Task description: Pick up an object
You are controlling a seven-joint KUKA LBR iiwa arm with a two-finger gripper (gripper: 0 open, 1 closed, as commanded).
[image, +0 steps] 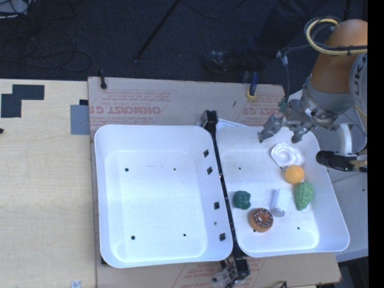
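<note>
Camera view, looking down on both bins: the gripper [281, 131] hangs over the far edge of the right bin [327, 236], fingers spread apart with nothing between them, so no grab yet. I'd call this the approach step, with the arm lined up above the pile but not down on anything.

Closest candidate is the white ruffled piece [287, 155], sitting just below the gripper near the bin's far right side. It's roundish, so no real long axis to line up with. Right next to it toward the near edge is the orange ball [293, 174], then the green leafy toy [303, 195], which runs roughly far-to-near. Mid-bin there's a dark green lump [242, 200], a small grey cylinder [275, 201] also pointing far-to-near, and a chocolate donut [261, 219].

Next move, I reckon: drop straight down and close on the white piece.
</note>
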